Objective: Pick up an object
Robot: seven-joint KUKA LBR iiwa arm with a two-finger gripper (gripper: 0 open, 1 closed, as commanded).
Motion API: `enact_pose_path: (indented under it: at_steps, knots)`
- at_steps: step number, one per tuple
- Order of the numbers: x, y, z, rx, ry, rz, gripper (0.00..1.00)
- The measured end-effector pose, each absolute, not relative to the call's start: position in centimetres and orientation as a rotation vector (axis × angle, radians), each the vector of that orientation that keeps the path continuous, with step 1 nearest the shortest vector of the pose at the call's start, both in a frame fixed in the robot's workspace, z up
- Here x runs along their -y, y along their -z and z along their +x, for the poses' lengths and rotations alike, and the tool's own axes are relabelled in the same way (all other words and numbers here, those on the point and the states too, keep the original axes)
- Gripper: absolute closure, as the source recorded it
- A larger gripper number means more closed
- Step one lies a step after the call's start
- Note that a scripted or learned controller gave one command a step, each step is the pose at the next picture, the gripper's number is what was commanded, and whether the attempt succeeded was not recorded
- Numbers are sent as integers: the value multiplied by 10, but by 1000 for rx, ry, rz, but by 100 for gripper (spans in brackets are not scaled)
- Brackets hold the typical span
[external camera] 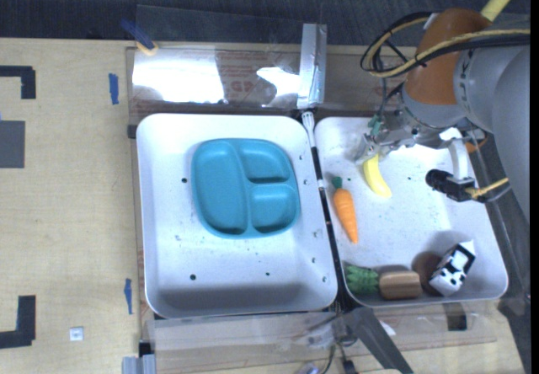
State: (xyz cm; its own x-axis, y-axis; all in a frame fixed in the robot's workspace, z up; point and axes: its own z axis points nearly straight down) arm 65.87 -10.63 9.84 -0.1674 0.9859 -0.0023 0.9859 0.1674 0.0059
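2 white bins sit side by side on the bench, sharing a raised divider down the middle. The left bin (160,221) holds 1 blue tray (246,185) with 3 compartments, set toward the bin's upper centre; bare floor runs along its left, lower and right sides. The right bin (421,221) is more crowded along its near edge and open through its centre. Count in the right bin: 1 banana (376,176), 1 carrot (345,211), 1 green item (362,279), 1 brown block (399,284), 1 dark round item (425,264) and 1 black-and-white item (453,267). The carrot lies close to the divider, lengthwise along it. The last 4 items cluster in a row against the bin's lower rim, touching or nearly so. The arm enters from the upper right, its grey body covering the bin's upper right corner. The gripper (381,136) hangs over the upper left part of the right bin. The banana lies directly below it, upper end just at the fingertips, and whether they touch it cannot be told. Whether the gripper stands wide or narrow also cannot be told; nothing is seen held.
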Motion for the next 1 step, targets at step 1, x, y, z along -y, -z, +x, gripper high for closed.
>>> enact_pose_path:
  at_steps: [1]
  knots:
    - [41,-191,670,-2410,-14,2002,100]
